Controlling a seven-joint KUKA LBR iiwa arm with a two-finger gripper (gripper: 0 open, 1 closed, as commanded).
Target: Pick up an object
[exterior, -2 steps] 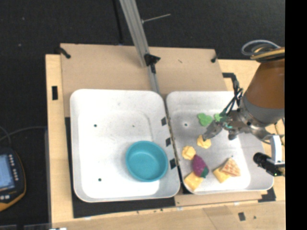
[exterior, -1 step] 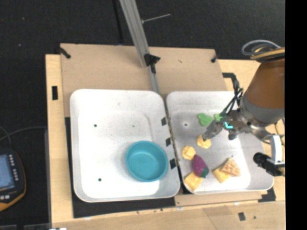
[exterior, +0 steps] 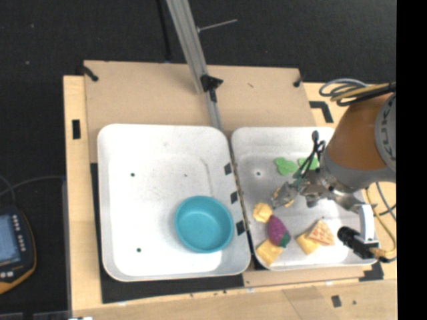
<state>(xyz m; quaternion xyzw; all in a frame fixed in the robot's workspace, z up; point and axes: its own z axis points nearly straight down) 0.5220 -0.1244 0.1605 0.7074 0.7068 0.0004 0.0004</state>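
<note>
Several toys (exterior: 277, 231) crowd tool (exterior: 285, 195), perhaps touching

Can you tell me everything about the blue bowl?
The blue bowl is round and turquoise, smooth like plastic, with a plain rim. It sits upright, open side up, with nothing visible inside. It rests on the floor of the left white bin, near that bin's front right corner. Nothing else touches it; the gripper is over in the other bin.
</note>
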